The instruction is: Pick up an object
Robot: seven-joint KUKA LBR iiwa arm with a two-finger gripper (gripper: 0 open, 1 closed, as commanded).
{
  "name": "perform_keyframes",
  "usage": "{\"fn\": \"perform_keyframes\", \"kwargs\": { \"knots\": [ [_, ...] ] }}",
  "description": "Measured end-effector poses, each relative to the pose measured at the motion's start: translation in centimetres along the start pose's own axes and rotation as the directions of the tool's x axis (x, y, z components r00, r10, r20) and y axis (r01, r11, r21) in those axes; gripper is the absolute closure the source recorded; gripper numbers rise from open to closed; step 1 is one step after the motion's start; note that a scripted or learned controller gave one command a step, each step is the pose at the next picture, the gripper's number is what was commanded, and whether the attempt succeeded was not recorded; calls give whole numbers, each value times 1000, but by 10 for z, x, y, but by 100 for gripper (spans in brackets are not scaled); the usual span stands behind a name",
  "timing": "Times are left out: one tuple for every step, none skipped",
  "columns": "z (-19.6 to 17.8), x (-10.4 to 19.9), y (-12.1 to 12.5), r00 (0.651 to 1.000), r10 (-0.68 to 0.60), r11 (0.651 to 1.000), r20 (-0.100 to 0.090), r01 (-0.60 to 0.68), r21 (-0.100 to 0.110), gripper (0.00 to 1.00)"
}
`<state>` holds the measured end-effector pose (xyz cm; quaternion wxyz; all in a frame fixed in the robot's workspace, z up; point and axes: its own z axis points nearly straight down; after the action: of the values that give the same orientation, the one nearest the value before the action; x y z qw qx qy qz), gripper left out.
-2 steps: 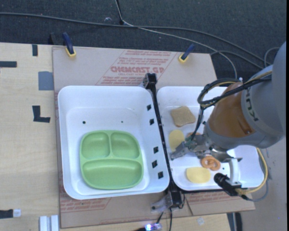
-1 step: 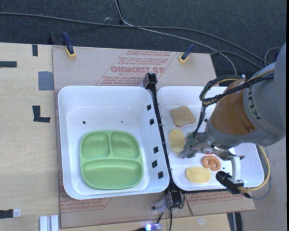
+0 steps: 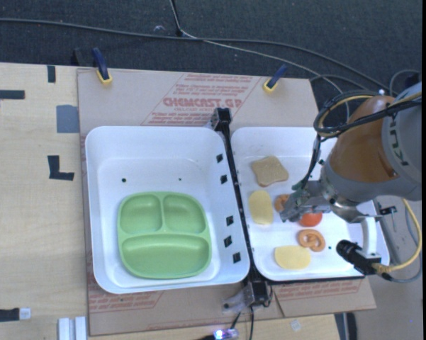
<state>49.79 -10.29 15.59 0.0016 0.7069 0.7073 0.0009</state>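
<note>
The right bin (image 3: 298, 139) holds several toy foods: a tan bread slice (image 3: 268, 170), a pale yellow piece (image 3: 261, 207), a yellow oval piece (image 3: 292, 258), a pretzel-like ring (image 3: 312, 240), a red round piece (image 3: 310, 219) and a small orange piece (image 3: 281, 203). My gripper (image 3: 295, 207) reaches in from the right and sits low over the orange piece, beside the red one. Its tips are dark and partly hide the orange piece. I cannot tell whether anything is between them.
The left bin (image 3: 99, 154) holds a green divided plate (image 3: 163, 234). A black divider (image 3: 230, 190) runs between the bins. Blue and yellow clamps (image 3: 101, 68) pin the cardboard base at the back. Cables trail across the dark floor behind.
</note>
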Motion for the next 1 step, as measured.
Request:
{"fn": "perform_keyframes", "kwargs": {
  "knots": [
    [-46,-3,-6,1000,0,1000,0,0,0,100]
  ]
}}
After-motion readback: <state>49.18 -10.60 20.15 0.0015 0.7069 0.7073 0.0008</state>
